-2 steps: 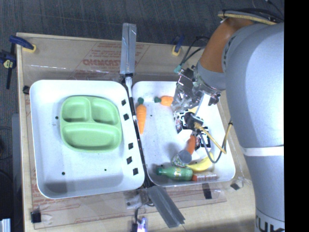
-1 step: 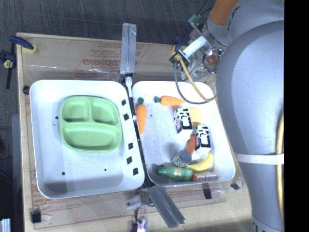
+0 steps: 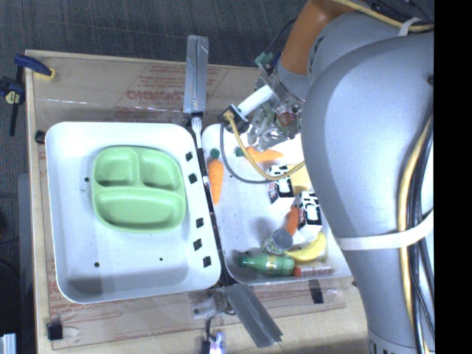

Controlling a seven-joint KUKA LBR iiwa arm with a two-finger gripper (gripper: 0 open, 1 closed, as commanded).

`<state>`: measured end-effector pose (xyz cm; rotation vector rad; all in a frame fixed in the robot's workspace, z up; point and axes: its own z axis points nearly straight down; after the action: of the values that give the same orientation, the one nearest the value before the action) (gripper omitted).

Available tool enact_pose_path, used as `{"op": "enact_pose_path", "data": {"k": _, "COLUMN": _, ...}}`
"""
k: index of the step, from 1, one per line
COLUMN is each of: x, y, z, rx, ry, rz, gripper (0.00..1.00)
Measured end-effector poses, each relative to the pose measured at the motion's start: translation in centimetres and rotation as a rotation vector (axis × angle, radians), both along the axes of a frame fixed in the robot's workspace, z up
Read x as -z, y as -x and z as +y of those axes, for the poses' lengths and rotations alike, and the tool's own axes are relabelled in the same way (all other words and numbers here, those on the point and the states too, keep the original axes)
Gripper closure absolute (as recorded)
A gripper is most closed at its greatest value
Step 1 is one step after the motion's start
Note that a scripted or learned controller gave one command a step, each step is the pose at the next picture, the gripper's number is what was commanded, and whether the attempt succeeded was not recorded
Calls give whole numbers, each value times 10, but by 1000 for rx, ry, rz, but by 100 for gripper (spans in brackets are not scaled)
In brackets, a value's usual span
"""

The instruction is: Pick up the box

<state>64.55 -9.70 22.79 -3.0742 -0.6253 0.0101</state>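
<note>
The box (image 3: 289,184), yellow with black-and-white print, lies in the right bin (image 3: 240,227) near its middle right, partly under the arm. My gripper (image 3: 264,133) hangs over the far end of that bin, just above an orange item (image 3: 265,154) and a short way up and left of the box. The big grey arm hides the bin's right side.
A carrot (image 3: 215,178) lies along the right bin's left wall. A green bottle (image 3: 267,264), a banana (image 3: 313,250) and a grey round item (image 3: 281,238) crowd its near end. The left bin (image 3: 66,257) holds a green divided plate (image 3: 139,188). A yellow cable (image 3: 240,164) loops below the gripper.
</note>
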Motion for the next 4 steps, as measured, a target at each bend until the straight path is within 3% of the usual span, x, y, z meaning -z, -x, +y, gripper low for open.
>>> {"op": "enact_pose_path", "data": {"k": 1, "x": 37, "y": -3, "z": 64, "rx": 70, "ry": 2, "rz": 0, "gripper": 100}}
{"op": "enact_pose_path", "data": {"k": 2, "x": 31, "y": 13, "z": 134, "rx": 69, "ry": 2, "rz": -2, "gripper": 100}}
{"op": "enact_pose_path", "data": {"k": 3, "x": -50, "y": 3, "z": 226, "rx": 195, "ry": 3, "rz": -5, "gripper": 100}}
{"op": "enact_pose_path", "data": {"k": 4, "x": -125, "y": -4, "z": 263, "rx": 195, "ry": 4, "rz": -6, "gripper": 100}}
